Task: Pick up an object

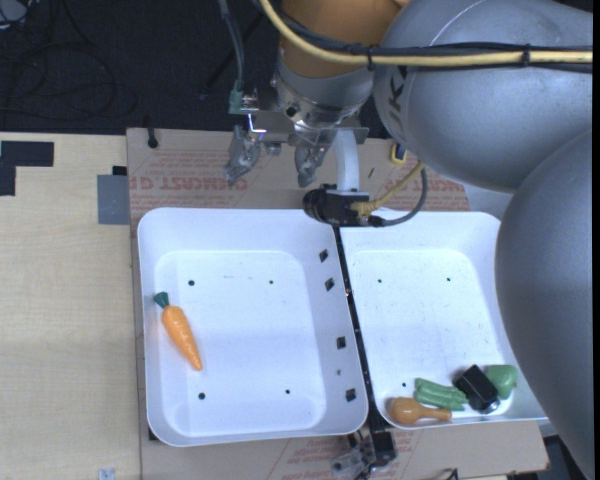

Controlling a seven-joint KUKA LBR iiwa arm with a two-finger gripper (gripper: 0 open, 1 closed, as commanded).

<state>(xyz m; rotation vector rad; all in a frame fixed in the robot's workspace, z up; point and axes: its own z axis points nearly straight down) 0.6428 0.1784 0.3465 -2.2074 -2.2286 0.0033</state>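
From the camera fixed above the bench, the gripper (277,160) hung high over the cardboard backing at about twelve o'clock from the left bin (150,268), past that bin's far rim. Its two fingers stood spread, with bare cardboard showing in the gap and nothing held between them.

The likeliest thing to pick, the toy carrot (181,336), lay by itself in the left bin against the left wall. From the jaws it sat at roughly seven o'clock and well apart, most of the bin's depth away. Its long axis ran from the green stem at eleven o'clock to the tip at five o'clock, so I judged the fingers would need to close across that line, not along it.

In the right bin (420,233), a cluster crowded the near right corner at about four o'clock from the jaws: green pieces (440,393), a black block (477,387) and a tan pear-like piece (417,411), touching and harder to single out.
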